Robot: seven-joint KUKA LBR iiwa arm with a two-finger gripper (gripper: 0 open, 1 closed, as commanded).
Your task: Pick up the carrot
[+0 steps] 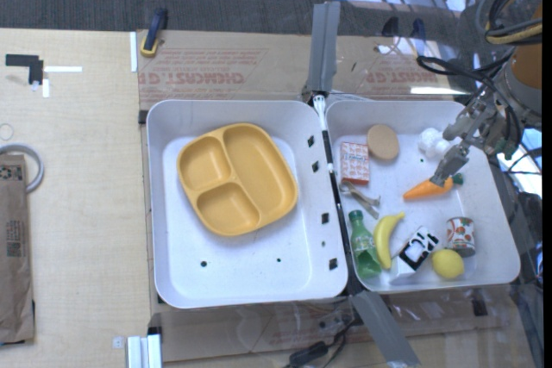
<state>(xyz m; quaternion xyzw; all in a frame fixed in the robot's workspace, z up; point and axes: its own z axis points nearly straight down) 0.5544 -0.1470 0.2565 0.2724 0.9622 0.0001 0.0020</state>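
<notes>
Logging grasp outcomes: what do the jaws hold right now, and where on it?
Cannot be told: the gripper sits at the carrot's green end.

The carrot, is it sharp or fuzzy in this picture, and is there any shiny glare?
In the camera view the carrot is fairly sharp and bright orange, with the end effector right above its leafy end; the same view shows bright blue-white reflections on the glossy strip behind the right bin, and only soft shadows inside both bins.

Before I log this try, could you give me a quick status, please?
Two-finger gripper low over the orange carrot's leafy end. Carrot flat in right white bin, not lifted. White lump close behind.
</notes>
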